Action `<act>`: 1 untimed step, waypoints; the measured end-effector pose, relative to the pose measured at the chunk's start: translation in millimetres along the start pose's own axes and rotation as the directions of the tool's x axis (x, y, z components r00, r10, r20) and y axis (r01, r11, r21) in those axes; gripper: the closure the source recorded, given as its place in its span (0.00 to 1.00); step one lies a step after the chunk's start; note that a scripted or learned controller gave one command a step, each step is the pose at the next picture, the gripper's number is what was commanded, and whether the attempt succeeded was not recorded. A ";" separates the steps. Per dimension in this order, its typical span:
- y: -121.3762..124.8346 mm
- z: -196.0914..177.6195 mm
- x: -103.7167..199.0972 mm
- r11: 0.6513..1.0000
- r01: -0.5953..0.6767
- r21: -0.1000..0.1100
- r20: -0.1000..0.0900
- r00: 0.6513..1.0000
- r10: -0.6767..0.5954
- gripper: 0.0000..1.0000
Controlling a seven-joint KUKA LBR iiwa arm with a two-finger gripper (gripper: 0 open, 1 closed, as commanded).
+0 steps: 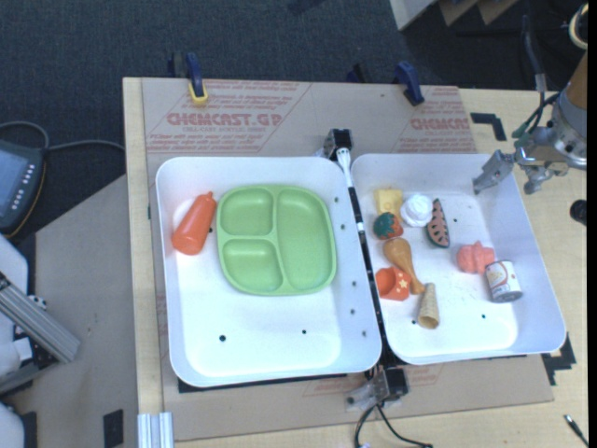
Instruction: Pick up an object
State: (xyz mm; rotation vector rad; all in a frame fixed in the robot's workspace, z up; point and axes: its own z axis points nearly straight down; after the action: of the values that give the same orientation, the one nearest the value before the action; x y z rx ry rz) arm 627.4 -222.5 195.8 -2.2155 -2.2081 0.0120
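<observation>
**Robot gripper above the far right corner of a toy-filled bin**

Two shallow white bins sat side by side on a brown board. The left bin (187, 334) held a green divided plate (277, 239) near its middle, with an orange toy bottle (193, 224) lying just beside the plate's left edge.

The right bin (532, 325) held a loose cluster of small toys. Along its left side lay a yellow block (388, 200), a white round piece (417, 209), a green and red toy (387, 224), a watermelon slice (437, 224), a tan drumstick (402, 255), an orange piece (392, 285) and an ice cream cone (427, 306). Well apart from these, toward the right wall, a pink toy (475, 257) rested touching a small can (504, 281).

The gripper (511, 169) hung over the bin's far right corner, its two fingers spread wide with nothing between them. The nearest toys, the pink one and the can, lay below it in the view with bare bin floor between. Two blue clamps (408, 82) gripped the board's far edge.
</observation>
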 end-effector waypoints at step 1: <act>3.4 -9.0 0.5 1.000 0.004 -0.015 0.004 1.000 -0.004 0.00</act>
State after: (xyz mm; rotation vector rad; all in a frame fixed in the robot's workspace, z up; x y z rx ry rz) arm 630.8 -222.0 204.7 -2.2209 -2.2215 0.0001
